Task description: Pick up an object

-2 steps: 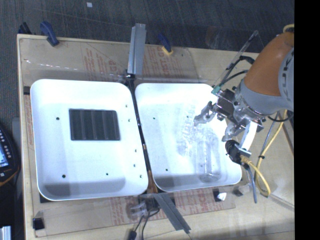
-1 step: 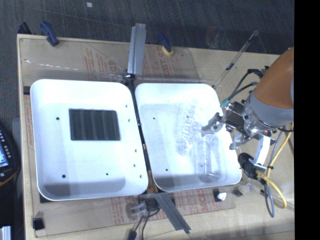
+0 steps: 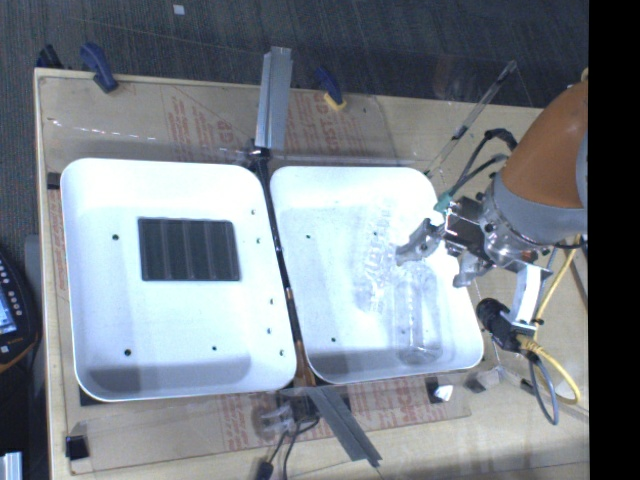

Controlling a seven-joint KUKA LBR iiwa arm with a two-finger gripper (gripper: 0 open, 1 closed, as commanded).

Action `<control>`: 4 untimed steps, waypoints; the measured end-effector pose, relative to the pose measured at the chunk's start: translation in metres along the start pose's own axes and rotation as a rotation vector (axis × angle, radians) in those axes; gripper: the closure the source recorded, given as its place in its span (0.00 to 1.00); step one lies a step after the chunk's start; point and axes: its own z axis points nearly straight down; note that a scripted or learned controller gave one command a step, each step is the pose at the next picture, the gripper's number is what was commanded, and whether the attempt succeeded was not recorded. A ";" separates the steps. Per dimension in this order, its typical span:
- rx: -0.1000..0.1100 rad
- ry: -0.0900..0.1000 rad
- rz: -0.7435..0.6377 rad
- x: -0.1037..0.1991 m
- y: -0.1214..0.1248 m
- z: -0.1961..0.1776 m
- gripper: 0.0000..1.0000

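Observation:
A dark grey ribbed rectangular block [image 3: 188, 249] lies flat in the left white bin [image 3: 90, 183]. In the right white bin [image 3: 320, 193] lie clear plastic things: a crinkled transparent piece [image 3: 373, 266] near the middle and a clear bottle-like piece [image 3: 420, 320] toward the near right corner. The gripper [image 3: 413, 247] reaches in from the right over the right bin's right half, just above and right of the crinkled piece. Nothing is visibly held.
The grey arm with its orange band [image 3: 550, 158] and cables hangs over the bench's right edge. A grey metal bar [image 3: 272, 98] stands behind the gap between the bins, and another [image 3: 340, 428] lies in front. Blue clamps [image 3: 98, 68] grip the far edge.

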 end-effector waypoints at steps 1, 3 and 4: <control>0.002 -0.001 0.136 -0.009 0.013 -0.025 0.00; 0.003 0.001 -0.167 -0.013 -0.004 -0.038 0.00; 0.001 0.001 -0.214 -0.011 -0.007 -0.041 0.00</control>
